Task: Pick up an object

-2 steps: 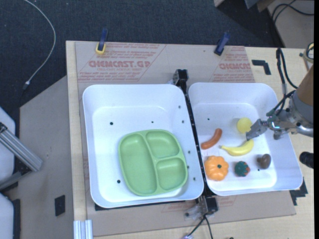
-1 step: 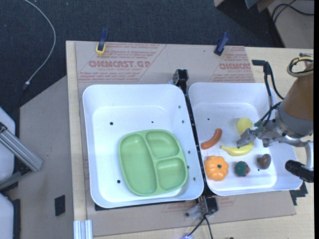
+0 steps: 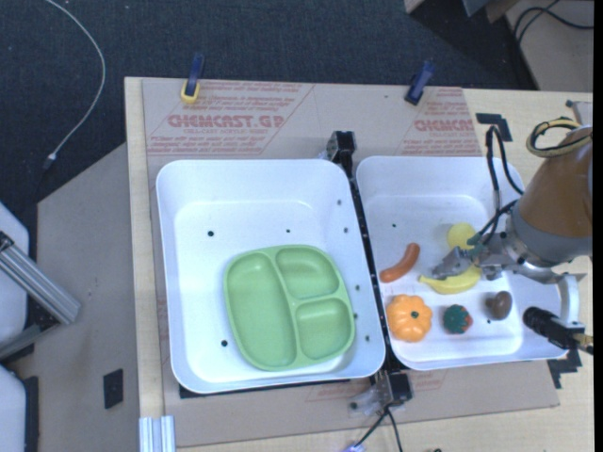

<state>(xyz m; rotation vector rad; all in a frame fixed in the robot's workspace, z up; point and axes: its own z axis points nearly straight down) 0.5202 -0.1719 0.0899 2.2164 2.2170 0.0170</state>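
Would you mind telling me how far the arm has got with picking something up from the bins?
Done: the gripper is down in the right bin, at the banana and a yellow item. In hand: nothing visibly lifted; its grip cannot be judged. Left: grasping and raising an object. The sausage, pumpkin, green-red ball and brown piece lie untouched.

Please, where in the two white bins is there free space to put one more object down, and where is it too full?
Left bin: bare floor behind and left of the green divided plate. Right bin: bare back-left part, behind the sausage. Crowded: its front, with pumpkin, banana, green-red ball, brown piece and the hand.
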